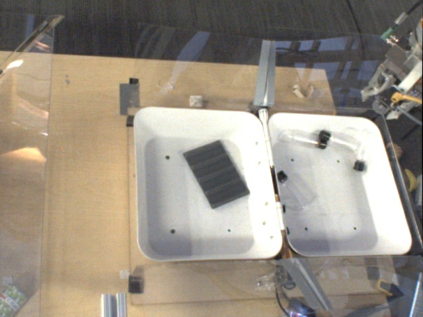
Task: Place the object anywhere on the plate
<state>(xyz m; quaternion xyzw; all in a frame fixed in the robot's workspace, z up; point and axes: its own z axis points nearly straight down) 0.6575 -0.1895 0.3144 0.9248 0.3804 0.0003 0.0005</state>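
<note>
Camera view: pincer (396, 78) beyond right bin's (390, 177) far corner.

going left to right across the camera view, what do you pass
left bin → dark ribbed plate → metal divider bar → right bin with a clear plastic object → end effector at the top right
</note>
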